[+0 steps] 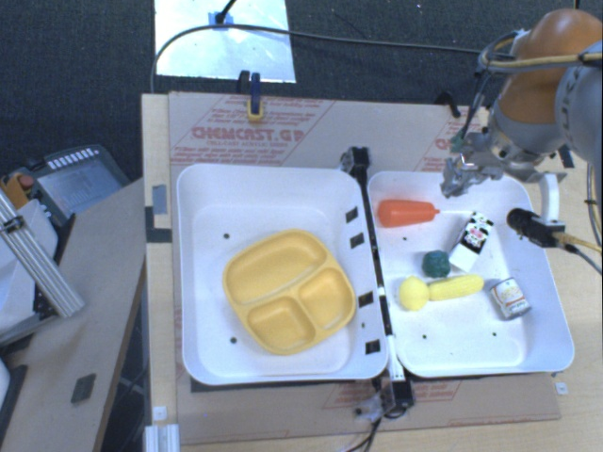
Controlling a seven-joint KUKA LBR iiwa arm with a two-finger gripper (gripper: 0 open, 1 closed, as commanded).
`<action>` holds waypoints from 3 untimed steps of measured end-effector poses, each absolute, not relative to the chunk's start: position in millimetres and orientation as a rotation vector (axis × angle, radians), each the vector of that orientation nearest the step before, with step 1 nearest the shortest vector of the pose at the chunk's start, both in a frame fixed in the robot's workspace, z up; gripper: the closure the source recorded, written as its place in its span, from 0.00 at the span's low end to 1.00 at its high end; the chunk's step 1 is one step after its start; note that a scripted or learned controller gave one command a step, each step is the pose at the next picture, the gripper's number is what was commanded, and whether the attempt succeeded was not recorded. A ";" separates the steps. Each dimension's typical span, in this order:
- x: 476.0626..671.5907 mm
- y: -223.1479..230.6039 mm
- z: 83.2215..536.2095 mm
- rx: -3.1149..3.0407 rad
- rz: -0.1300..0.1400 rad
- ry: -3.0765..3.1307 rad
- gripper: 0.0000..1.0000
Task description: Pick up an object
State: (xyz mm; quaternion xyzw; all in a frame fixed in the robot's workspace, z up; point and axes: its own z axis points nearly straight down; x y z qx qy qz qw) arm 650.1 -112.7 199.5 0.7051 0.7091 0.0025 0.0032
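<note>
Nearest the camera, the right bin (490, 351) held a small can (510, 298), a yellow corn-shaped toy (441, 290), a dark green lump (435, 263), a black-and-white carton (472, 235) and an orange carrot (406, 213). A yellow divided plate (286, 291) lay in the left bin (212, 205). The pincer (458, 179) hovered over the right bin's far edge, above the carrot; whether it was open I could not tell, and nothing showed in it.

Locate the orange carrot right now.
The orange carrot lies in the right bin, near its upper-left corner, beside the black divider, just left of and below the gripper, with the green object below it.
</note>
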 end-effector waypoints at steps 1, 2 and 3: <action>651.3 -112.8 231.9 2.213 0.005 2.224 1.00; 632.4 -54.6 233.0 2.211 0.003 2.232 1.00; 614.8 -2.5 237.9 2.211 0.004 2.232 1.00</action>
